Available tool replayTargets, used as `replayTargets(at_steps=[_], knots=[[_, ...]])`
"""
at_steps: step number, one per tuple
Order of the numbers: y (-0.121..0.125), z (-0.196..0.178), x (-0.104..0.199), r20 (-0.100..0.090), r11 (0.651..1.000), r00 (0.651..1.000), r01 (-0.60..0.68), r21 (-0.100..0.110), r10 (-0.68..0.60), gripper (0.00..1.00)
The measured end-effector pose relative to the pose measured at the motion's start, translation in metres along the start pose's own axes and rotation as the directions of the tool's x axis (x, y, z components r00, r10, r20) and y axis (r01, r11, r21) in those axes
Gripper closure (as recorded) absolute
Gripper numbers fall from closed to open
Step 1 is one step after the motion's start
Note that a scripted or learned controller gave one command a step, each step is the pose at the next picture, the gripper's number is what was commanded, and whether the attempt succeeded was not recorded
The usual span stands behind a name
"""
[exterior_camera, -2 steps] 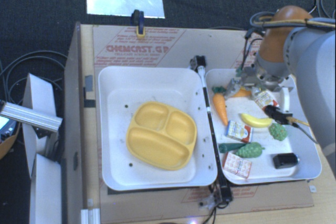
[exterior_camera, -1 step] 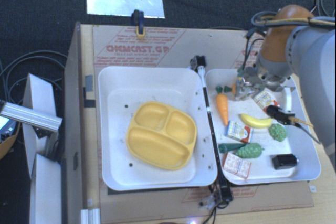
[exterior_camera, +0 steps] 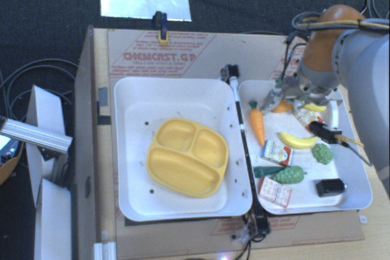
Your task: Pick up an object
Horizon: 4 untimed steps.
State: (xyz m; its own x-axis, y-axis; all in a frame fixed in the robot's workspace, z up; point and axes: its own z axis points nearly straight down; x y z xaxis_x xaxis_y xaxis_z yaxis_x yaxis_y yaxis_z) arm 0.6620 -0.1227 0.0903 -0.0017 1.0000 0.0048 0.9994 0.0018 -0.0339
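Note:
The right bin holds several small things. An orange carrot lies by its left wall, with a yellow banana in the middle. A green bumpy vegetable lies lower down, and a green broccoli piece sits to the right. My gripper hangs low over the bin's far left part, just above the carrot's top. It is right beside a small orange piece, which the arm partly hides. Nothing shows between its tips.
The left bin bears a yellow divided plate. In the right bin also lie two red-and-white cartons and a black block near the front right. A ridge separates the two bins.

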Motion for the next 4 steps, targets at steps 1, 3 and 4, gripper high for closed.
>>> replayTargets(at_steps=[1,3,4], knots=[[-0.002,-0.009,0.0,-0.001,1.0,1.0,0.001,0.008,-0.001,1.0],[-0.001,-0.021,0.0,0.0,1.0,1.0,0.004,0.005,-0.004,1.0],[-0.001,-0.021,0.0,0.001,1.0,1.0,0.005,0.005,-0.005,0.0]])
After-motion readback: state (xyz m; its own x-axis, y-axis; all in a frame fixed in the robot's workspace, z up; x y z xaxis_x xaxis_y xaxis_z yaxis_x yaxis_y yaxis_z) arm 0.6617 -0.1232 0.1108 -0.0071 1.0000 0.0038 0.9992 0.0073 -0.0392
